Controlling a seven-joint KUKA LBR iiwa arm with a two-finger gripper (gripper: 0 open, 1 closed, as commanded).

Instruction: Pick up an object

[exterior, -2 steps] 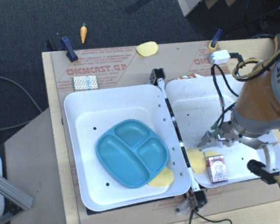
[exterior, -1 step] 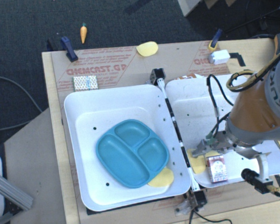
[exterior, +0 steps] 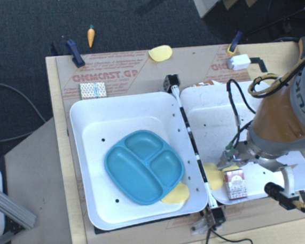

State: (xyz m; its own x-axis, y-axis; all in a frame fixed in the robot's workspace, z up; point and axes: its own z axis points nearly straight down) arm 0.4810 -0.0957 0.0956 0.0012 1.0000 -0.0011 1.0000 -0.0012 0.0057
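A small red-and-white carton [exterior: 235, 184] lies near the front edge of the right bin [exterior: 208, 113]. To its left, against the bin's left wall, sits a flat yellow piece [exterior: 212, 176]. My gripper [exterior: 232, 158] hangs low over the right bin, just behind and above the carton, with the grey and orange arm [exterior: 281, 117] reaching in from the right. The arm's bulk hides how the gripper stands. In the left bin [exterior: 88, 119] rests a blue divided plate [exterior: 143, 166], with another yellow piece [exterior: 175, 194] tucked under its front right edge.
On the bench behind the bins lie a yellow lemon-like object [exterior: 160, 53], a small patterned box [exterior: 92, 89] and a white block [exterior: 238, 61]. Blue clamps [exterior: 74, 53] hold the board's back corners. Black cables [exterior: 233, 100] loop over the right bin.
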